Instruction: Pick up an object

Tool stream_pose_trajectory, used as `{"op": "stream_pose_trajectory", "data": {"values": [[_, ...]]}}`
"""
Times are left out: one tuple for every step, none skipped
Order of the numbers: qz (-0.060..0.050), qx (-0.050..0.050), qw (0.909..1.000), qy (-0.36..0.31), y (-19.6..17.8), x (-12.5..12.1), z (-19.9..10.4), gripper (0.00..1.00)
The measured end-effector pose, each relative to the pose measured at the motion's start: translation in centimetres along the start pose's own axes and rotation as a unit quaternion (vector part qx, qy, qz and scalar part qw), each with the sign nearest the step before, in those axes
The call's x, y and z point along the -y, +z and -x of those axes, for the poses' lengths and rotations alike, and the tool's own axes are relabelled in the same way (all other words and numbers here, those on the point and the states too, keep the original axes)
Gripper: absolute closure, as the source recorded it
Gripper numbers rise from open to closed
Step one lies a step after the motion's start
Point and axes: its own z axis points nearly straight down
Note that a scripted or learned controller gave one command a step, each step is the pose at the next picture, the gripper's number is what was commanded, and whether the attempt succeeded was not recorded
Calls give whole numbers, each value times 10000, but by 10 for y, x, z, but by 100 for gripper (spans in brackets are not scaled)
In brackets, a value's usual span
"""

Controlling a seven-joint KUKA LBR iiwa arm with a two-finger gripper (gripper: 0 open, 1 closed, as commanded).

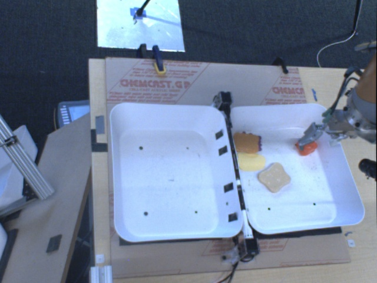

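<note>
The right bin [330,214] holds several small objects. A brown and orange block [247,142] lies by the bin's left wall, with a pale yellow piece [252,162] just in front of it. A tan, toast-shaped piece [274,177] sits nearer the middle. A small red object [307,149] rests towards the bin's right side. My gripper [308,138] reaches in from the right and sits directly over the red object, touching or nearly touching its top. The gripper's body hides part of the red object.
The left bin [135,217] stands beside the right one, joined to it by a divider with black clips [227,158]. Both rest on a brown board [177,81]. The grey arm [359,108] is at the right edge, with a cable [336,43] above it.
</note>
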Motion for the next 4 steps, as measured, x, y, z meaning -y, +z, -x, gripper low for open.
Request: {"op": "stream_pose_trajectory", "data": {"values": [[18,4,10000,-16,-11,-1,0,100],[53,8,10000,-29,-96,-22,-33,100],[65,-2,10000,-50,-191,-41,-107,100],[-1,5,10000,38,-188,39,-60,100]]}}
